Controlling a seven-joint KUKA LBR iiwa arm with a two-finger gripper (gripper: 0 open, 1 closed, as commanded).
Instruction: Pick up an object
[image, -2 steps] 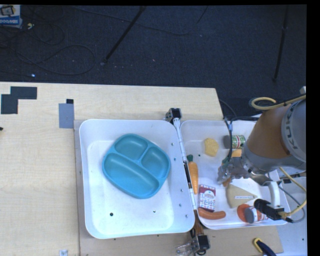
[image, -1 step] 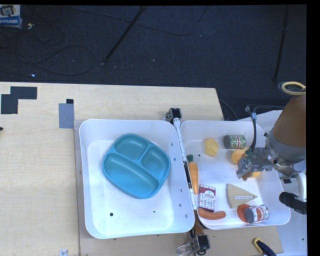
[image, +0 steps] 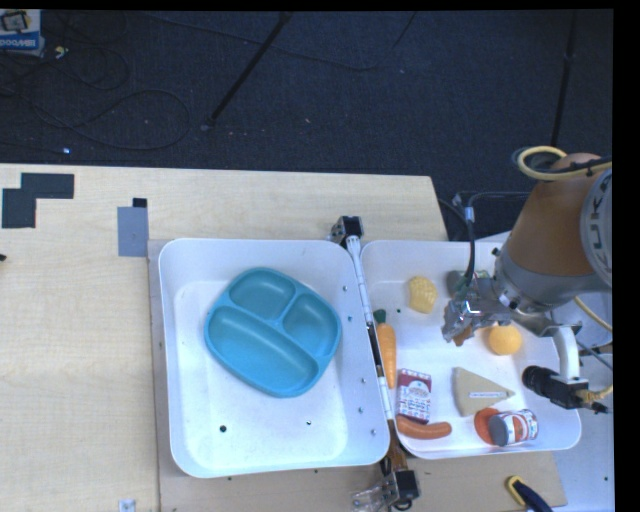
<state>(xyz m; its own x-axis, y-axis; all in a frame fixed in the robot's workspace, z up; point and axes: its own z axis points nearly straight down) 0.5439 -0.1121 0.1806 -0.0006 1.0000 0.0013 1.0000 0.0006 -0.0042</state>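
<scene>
The right bin holds several toy foods: a pale yellow lemon, an orange ball, a carrot, a small red and white box, a tan cheese wedge, a sausage and a red and white can. My gripper hangs over the middle of this bin, between the lemon and the orange ball, just left of the ball. No object shows between its tips.
The left bin holds a blue divided plate. A metal clamp strip joins the two bins. The arm's grey and orange body covers the right bin's far right corner. Bare wooden bench lies to the left.
</scene>
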